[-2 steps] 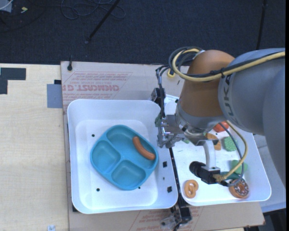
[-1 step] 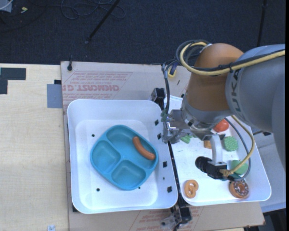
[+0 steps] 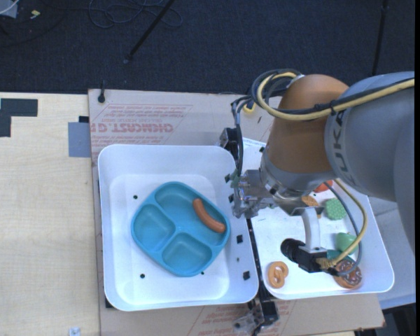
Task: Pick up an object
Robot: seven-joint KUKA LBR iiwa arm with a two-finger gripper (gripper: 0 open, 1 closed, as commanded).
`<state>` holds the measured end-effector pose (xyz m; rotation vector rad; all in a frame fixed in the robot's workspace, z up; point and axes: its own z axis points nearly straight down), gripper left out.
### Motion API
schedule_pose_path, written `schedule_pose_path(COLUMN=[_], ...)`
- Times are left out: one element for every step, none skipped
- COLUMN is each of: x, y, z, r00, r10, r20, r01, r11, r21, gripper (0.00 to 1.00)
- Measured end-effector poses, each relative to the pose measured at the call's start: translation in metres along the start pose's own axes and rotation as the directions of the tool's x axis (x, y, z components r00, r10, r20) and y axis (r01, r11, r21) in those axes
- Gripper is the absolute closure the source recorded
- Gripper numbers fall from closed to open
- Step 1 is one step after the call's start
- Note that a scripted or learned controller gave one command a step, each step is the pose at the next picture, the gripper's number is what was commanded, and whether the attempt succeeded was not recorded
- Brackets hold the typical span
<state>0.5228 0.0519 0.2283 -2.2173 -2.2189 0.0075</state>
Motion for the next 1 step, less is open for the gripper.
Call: schedule_pose_path(x=[-0.0088], y=[0.0127], z=[-0.0064], r00=[1.000], r10=[0.002], r20=[0.000], r01=[-0.002], r11=[1.000], r21=[-0.003], gripper=[1.00])
